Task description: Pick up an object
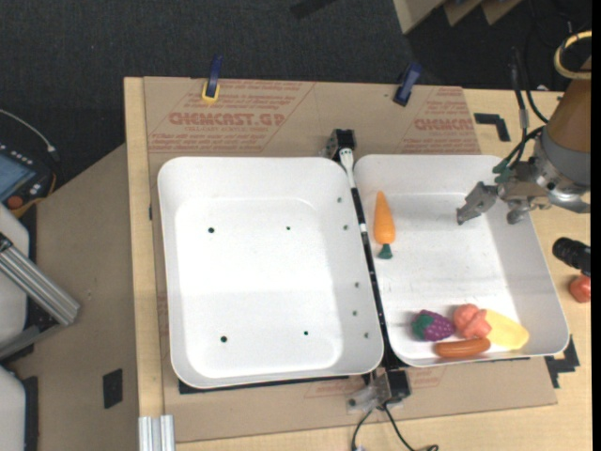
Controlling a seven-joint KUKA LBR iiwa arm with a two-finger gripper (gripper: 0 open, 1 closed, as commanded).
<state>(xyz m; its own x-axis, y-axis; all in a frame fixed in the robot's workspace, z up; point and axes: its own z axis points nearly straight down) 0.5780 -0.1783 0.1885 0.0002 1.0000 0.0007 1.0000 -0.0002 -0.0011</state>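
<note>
Hovering the open, empty pincer [493,207] over the right white bin [441,261]; I'm targeting the isolated orange plastic carrot [383,218], descending straight.

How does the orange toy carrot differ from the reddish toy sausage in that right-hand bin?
The orange toy carrot lies alone near the right white bin's left wall, pointing up and down the picture. The reddish toy sausage lies crosswise at the bin's near edge, packed against other toy foods. The carrot tapers and has a green tip; the sausage is evenly rounded, one colour. Both are small elongated toys in the same bin.
</note>
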